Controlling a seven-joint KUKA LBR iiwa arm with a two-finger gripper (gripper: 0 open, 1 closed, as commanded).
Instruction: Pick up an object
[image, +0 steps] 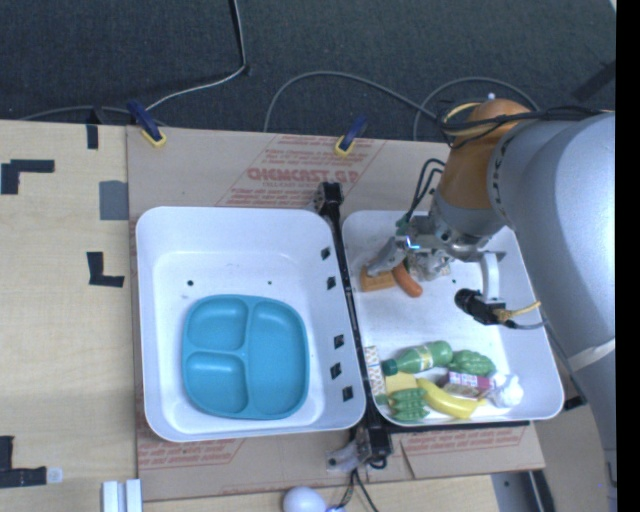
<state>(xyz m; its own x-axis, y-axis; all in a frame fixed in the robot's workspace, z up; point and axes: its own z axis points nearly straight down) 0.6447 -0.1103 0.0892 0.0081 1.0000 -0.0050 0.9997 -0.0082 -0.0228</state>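
Smooth orange sausage-shaped toy beneath metal gripper

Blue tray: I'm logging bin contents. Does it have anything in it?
Empty: the blue tray in the left bin shows bare compartments.

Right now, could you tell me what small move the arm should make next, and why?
Probably a short lift straight up to test the grasp. The gripper sits low over the orange hot dog in the right bin, but whether it has it cannot be told.
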